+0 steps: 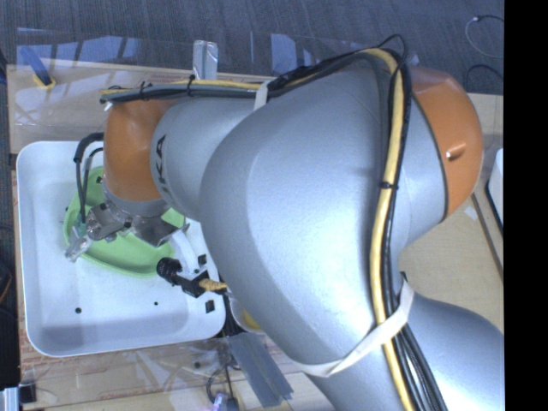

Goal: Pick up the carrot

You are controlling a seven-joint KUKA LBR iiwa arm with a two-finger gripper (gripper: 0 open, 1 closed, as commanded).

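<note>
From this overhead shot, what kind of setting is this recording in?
Probably a robotics lab bench: a big grey arm reaches over a shallow white bin on a wooden bench, with grey carpet behind.

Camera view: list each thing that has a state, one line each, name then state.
Arm: reaching across into the left bin, covering most of the bench.
Gripper: low over the green plate.
Green plate: lying flat, partly covered by the wrist.
Left bin: upright on the bench.

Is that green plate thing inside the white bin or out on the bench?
Inside. The green plate lies flat on the floor of the left white bin, partly hidden under the gripper.
</note>
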